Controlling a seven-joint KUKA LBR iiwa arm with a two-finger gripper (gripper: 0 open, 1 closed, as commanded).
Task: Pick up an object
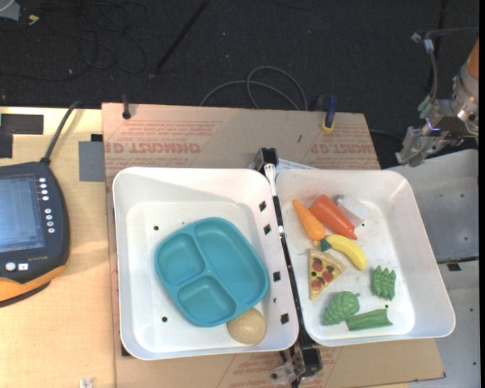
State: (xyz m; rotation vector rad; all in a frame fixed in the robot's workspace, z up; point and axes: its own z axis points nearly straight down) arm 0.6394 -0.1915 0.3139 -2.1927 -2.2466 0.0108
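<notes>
On the brown cardboard sheet [226, 136] under the bins, red printing reads "CHEMCRZT", seen upside down, once behind the left bin and once behind the right one; I am not sure of every letter. At the far left lies a control pendant [20, 221] with a dark screen and an orange underside.

The left bin [137, 192] holds a teal divided tray [210, 269], and a beige round thing [246, 327] touches the near edge of this tray. The right bin [404, 192] holds toy food: an orange carrot [309, 221] beside a red-orange sausage [334, 215], a yellow banana [347, 250], a pizza slice [323, 272], a broccoli [340, 306], a green cucumber [369, 319] and a small green leafy piece [383, 282].

The gripper [424, 145] is outside the right bin, beyond its far right corner, well apart from all the toy food. If it is released or clenched, I cannot tell. Nothing stands between it and the bin.
</notes>
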